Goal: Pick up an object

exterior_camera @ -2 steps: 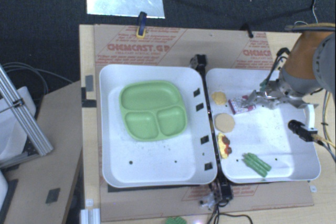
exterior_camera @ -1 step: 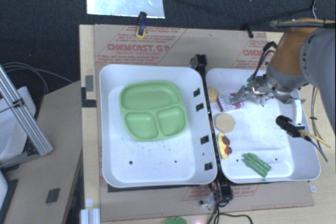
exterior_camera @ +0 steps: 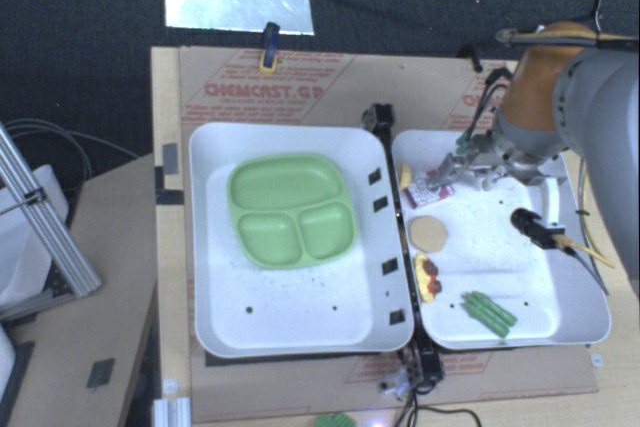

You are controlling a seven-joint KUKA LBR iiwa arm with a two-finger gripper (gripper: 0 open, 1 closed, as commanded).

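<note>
**Tool low at the packet, grip not confirmed**

Tool (exterior_camera: pixel 456 169) sits low in the right bin (exterior_camera: pixel 575 323), toward that bin's far left corner, right at a small pink-and-white packet (exterior_camera: pixel 437 185). The wrist and its fittings hide the tip, so I cannot tell how wide the tool stands or whether it has hold of anything. The packet looks to be lying on the bin floor, and it is the likeliest thing to be picked.

Several things could go wrong from here. The packet looks flat and thin, so a closing grip may skate over it or pinch only a corner, and it could drop on the lift. A push instead of a grip could slide it toward the bin's left wall or onto the round tan biscuit (exterior_camera: pixel 429 234) near it. The green sticks (exterior_camera: pixel 488 312) at the near edge lie well apart.
</note>
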